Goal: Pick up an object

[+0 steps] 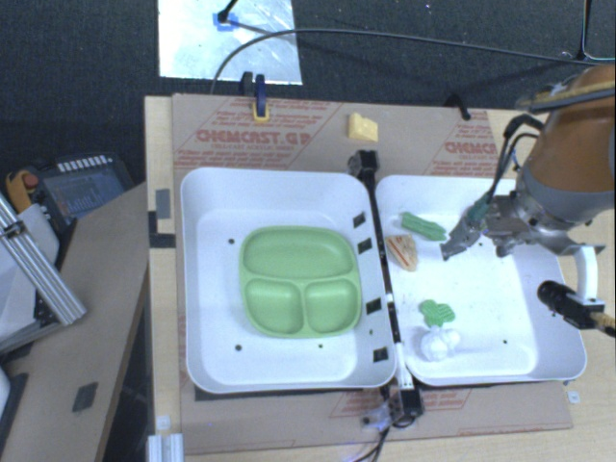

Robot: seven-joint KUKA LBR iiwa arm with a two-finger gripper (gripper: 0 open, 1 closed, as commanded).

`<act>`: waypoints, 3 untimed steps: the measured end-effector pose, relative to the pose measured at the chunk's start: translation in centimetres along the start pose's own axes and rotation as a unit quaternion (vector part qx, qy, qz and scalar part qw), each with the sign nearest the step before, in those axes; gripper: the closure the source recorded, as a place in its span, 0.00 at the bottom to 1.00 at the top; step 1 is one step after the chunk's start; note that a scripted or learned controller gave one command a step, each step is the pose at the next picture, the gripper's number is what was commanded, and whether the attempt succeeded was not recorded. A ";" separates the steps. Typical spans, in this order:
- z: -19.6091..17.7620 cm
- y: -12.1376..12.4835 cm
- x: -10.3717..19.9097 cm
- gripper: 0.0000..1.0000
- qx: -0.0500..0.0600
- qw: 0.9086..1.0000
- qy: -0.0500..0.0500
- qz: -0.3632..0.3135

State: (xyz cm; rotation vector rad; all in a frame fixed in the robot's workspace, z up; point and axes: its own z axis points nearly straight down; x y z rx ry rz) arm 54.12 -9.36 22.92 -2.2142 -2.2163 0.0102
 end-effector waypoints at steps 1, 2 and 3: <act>-0.6 0.2 0.0 0.00 -0.006 1.000 -0.001 -0.001; 5.1 0.5 -0.9 0.00 -0.004 1.000 -0.001 0.000; 10.2 0.4 0.1 0.00 -0.004 1.000 0.000 0.000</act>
